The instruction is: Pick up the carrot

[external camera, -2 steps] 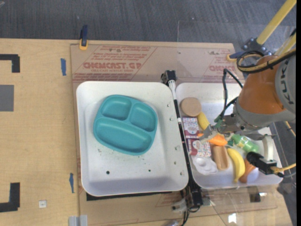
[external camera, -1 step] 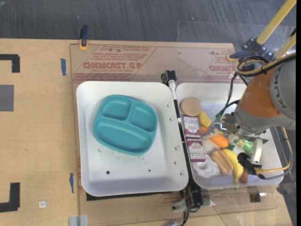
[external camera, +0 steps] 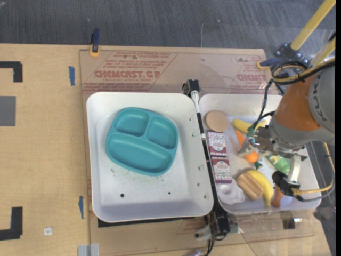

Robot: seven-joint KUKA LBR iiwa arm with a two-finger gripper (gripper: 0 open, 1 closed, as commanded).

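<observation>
The arm (external camera: 306, 111) hides the gripper and part of the right bin (external camera: 314, 193); frame edge crops it.

Red print runs along the back edge of the brown cardboard sheet (external camera: 170, 68) lying under the two bins. Behind the left bin it reads "CHEMCAST. GP", with smaller red lines above it too fine to make out. The same red lettering stands again at the sheet's back right corner, partly hidden. A narrow maroon-and-white packet (external camera: 217, 156) at the right bin's left edge carries print too small to read.
</observation>
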